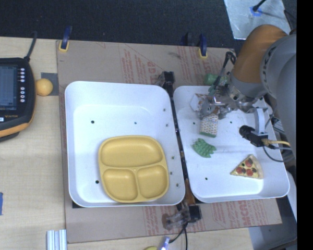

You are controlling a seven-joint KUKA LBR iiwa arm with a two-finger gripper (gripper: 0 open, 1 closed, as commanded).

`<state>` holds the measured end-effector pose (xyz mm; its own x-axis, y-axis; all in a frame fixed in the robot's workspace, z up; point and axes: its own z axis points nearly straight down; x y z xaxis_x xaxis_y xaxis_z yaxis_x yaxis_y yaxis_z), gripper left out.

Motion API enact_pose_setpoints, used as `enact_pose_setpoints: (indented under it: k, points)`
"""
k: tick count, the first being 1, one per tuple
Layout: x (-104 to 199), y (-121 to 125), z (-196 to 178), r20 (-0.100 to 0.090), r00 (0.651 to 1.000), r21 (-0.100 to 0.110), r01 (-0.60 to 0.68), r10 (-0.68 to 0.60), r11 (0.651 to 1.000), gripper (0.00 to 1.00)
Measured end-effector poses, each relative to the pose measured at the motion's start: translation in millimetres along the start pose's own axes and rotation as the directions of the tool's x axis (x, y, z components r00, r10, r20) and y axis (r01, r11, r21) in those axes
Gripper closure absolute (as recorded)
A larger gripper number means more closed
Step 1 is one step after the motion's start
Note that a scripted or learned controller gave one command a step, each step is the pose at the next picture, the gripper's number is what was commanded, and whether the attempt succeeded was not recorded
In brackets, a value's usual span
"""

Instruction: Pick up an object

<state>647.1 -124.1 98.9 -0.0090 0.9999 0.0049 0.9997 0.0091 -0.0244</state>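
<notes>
Brown cardboard [120, 61] covers the bench, its red print too faint to read, beneath two white bins side by side. Taking the right bin [274, 191] as landmark: the left bin [81, 103] touches its left edge and holds one yellow divided tray [133, 167]. A black-and-orange handheld pendant [8, 100] lies far left, cut off by the frame, with one yellow ball [44, 86] beside it. Inside the right bin the gripper [215, 108] hovers at the upper left — whether it is spread or closed is hard to make out. Just below it sits a pale checkered block [209, 125], then a green toy [203, 148], and a pizza slice [248, 168] toward the lower right.
</notes>
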Motion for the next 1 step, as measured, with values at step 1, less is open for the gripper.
enact_pose_setpoints:
  k: [1]
  points:
    - [64.2, -47.4, -92.4, 0.004, 1.000, -0.022, -0.004, 0.004, 1.000, 1.00]
